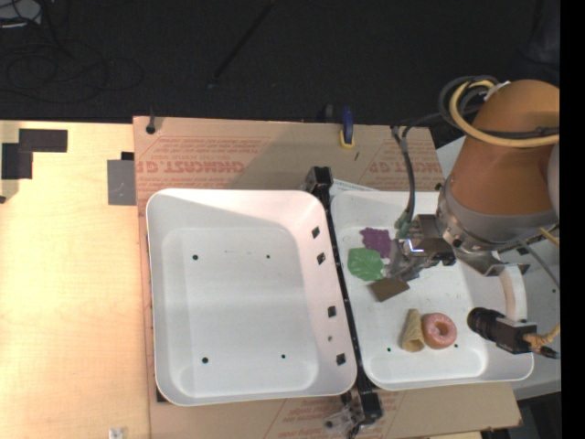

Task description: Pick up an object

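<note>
I am a grey arm with an orange band, reaching in from the right over two shallow white bins that sit side by side on a cardboard-covered bench. My gripper (409,256) hangs low in the right white bin (457,366); I cannot tell its state from this angle. Just left of it lie a crumpled purple piece (375,239) and a soft green lump (365,263), touching each other. A flat brown card-like piece (390,289) lies just beneath my gripper. Nearer the front, a tan cone (412,330) rests against a pink ring-shaped doughnut toy (440,331). The left white bin (174,373) sits alongside.
</note>
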### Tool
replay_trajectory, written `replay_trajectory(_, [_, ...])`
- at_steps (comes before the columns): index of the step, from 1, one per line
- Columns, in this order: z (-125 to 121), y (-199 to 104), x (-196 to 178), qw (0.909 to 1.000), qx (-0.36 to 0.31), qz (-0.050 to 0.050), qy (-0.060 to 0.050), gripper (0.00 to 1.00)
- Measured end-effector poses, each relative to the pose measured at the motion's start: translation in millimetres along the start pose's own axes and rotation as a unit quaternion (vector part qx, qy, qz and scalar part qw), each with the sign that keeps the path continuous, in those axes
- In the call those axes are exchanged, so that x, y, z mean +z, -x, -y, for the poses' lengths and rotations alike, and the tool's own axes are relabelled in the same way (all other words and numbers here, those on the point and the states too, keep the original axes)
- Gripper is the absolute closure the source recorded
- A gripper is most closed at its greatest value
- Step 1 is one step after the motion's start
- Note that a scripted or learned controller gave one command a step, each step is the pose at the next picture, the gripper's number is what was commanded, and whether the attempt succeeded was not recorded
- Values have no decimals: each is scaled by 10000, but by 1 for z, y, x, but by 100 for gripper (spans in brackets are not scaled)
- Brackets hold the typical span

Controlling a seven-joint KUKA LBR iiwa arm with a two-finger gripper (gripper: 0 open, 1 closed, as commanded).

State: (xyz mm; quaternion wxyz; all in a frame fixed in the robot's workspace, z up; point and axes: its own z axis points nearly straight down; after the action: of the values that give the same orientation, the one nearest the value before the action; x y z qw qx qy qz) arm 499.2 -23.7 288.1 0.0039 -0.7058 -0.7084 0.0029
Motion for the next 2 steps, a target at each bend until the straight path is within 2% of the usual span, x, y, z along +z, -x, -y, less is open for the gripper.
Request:
replay_trajectory(1, [25,16,98,10000,32,2,-16,100])
replay_trajectory(2, [23,17,83,10000,42,2,13,100])
